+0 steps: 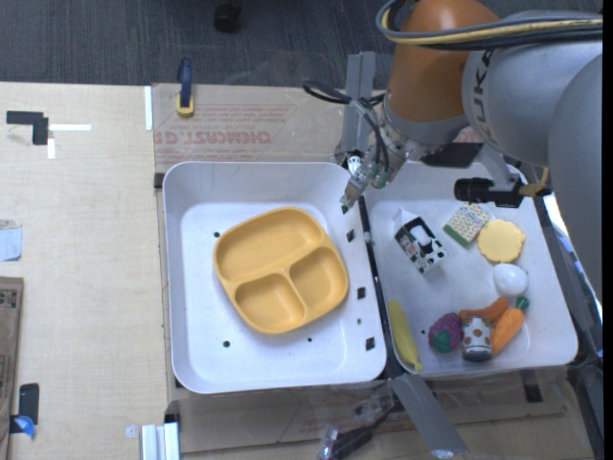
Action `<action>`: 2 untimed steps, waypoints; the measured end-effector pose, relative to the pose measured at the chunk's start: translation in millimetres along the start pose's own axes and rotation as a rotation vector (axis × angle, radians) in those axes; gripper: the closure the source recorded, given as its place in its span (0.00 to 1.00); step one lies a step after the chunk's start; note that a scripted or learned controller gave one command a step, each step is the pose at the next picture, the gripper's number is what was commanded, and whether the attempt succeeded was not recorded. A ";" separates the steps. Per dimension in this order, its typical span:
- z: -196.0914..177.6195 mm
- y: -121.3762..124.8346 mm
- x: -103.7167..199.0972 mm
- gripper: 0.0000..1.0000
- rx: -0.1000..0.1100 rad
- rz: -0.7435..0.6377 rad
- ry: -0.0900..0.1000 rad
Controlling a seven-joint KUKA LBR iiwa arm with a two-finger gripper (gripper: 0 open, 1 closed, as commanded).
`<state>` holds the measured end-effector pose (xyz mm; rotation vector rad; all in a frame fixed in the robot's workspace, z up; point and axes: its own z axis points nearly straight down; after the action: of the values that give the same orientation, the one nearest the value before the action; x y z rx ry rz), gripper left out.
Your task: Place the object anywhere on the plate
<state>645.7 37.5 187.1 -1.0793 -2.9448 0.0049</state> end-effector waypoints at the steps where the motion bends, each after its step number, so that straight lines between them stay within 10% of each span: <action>1: -80.7 32.6 32.7 1.00 -0.002 -0.085 -0.003; 2: -130.3 -33.4 -15.7 1.00 -0.002 -0.135 -0.004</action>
<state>636.9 2.0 317.5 -0.8799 -3.0144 0.0037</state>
